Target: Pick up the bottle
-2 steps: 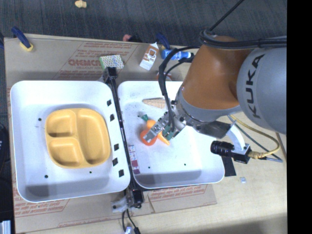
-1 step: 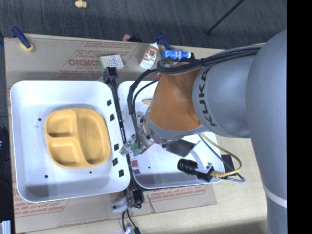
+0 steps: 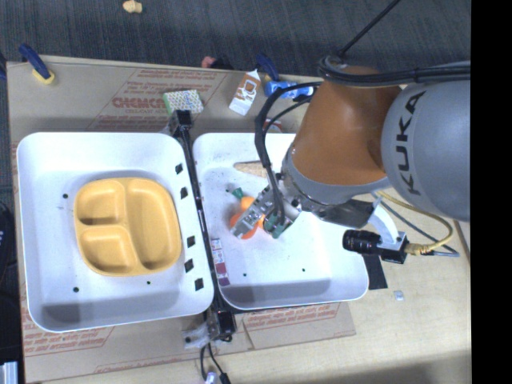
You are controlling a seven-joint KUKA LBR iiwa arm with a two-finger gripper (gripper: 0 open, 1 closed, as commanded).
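Gripper [image 3: 268,214]: low inside right bin [image 3: 336,274], just right of centre-left. Metal finger parts w/ teal bits at tip. Jaw gap: cannot tell, finger ends lost in clutter and under the wrist. Tip sits against a small orange item [image 3: 245,224]; whether that is clamped or only touched: cannot tell.

Bottle: cannot pick it out w/ certainty. The orange item w/ greenish end, lying tilted on right bin floor beside the gripper tip, may be it; too small and part hidden to confirm.

Arm [image 3: 416,146]: grey shell, lettering on side, broad orange band above wrist, covers upper right of right bin. Black cables loop off its left side. Black cylindrical fitting [image 3: 372,242] w/ yellow lead sticks out right, over bin rim.

Other right-bin contents: pale tan flat strip [image 3: 250,167] near top wall, part under arm.

Left bin [image 3: 40,214]: shallow, white, rounded corners, small dark dots on floor. Holds yellow divided tray [image 3: 128,224], three compartments, smooth plastic, approx central.

Bins touch side by side; black seam strip w/ clips betw. them.

Surface: brown printed cardboard [image 3: 120,94] under bins, on light wood bench [image 3: 416,334]. Blue clamps at top edge, one far left, one nr centre. Small patterned block [image 3: 183,101] and small carton [image 3: 246,91] on cardboard above bins.

Room: dark grey carpet beyond bench; small yellow scrap [image 3: 132,6] on it.
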